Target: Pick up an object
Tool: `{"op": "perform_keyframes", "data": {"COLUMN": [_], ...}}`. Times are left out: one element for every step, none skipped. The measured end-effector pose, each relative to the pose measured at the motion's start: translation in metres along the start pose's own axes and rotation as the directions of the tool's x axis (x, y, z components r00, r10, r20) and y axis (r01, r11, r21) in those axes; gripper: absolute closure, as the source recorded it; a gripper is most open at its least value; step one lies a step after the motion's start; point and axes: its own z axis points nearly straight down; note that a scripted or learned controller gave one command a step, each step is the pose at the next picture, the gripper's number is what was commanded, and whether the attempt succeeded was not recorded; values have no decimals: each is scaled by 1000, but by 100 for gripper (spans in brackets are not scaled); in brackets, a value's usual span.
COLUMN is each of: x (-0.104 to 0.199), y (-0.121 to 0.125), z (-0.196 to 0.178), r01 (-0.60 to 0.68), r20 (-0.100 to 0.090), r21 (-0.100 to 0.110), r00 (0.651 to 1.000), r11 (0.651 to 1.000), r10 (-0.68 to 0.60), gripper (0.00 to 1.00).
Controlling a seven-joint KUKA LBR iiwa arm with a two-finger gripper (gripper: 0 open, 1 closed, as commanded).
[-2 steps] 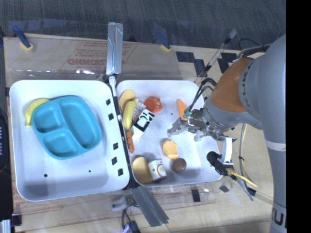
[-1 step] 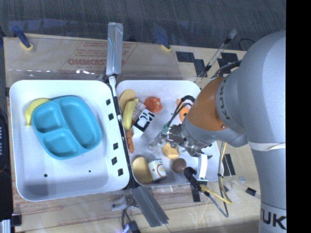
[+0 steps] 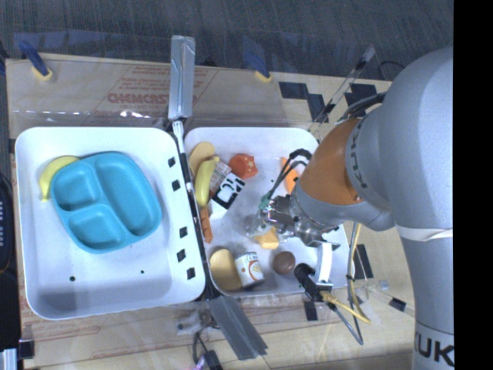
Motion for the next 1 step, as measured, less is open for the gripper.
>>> {"op": "perform_keyframes", "data": {"x": [79], "y": [-18], "z": [-148], "r01": [-33], "r20": [-3], "r21": [-9], "r00": [999], "r11": [999], "r10": [33], "gripper": [100]}}
